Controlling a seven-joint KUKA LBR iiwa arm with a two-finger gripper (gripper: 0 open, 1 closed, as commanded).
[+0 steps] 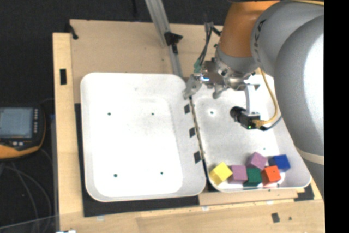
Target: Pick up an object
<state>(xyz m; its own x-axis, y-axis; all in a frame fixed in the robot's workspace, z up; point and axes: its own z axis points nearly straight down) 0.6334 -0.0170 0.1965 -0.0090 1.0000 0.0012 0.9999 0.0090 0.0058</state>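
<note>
grey arm [283, 57] reaches in from right; gripper [210, 82] at upper part of right bin [218, 128], can't tell what it holds. blocks lower right: yellow [221, 172], two purple [239, 173], green [253, 175], orange [271, 174], blue [280, 161]. left bin [133, 133] beside.

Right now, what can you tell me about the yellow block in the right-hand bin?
The yellow block is a small cube, matte and solid-coloured, material unclear. It sits turned at an angle in the right bin, at the near left corner, leftmost of a cluster of coloured blocks. The light purple block lies against its right side. The gripper is well away, at the bin's far end.
</note>
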